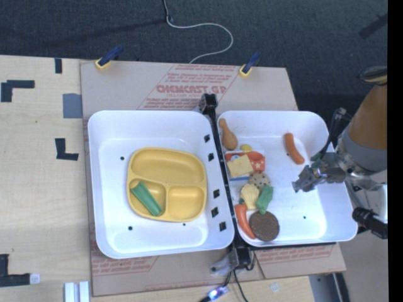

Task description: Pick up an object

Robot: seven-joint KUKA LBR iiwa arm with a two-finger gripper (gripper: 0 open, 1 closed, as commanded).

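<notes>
1 fixed camera looks down at a slant from above the bench (pixel 38 168), far enough to take in both white bins (pixel 104 187). The arm (pixel 371 131) enters from the frame's right.

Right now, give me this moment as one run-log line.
gripper: over right bin, nothing seen held | nearest: sausage | food pile: bin's left side | yellow tray: left bin, holds green piece

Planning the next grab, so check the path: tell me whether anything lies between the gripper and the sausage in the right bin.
Nothing visible does. The gripper hangs over bare white floor of the right bin, and the sausage lies alone just beyond it toward the far wall. The heap of toy food sits off to the side, by the divider.
</notes>
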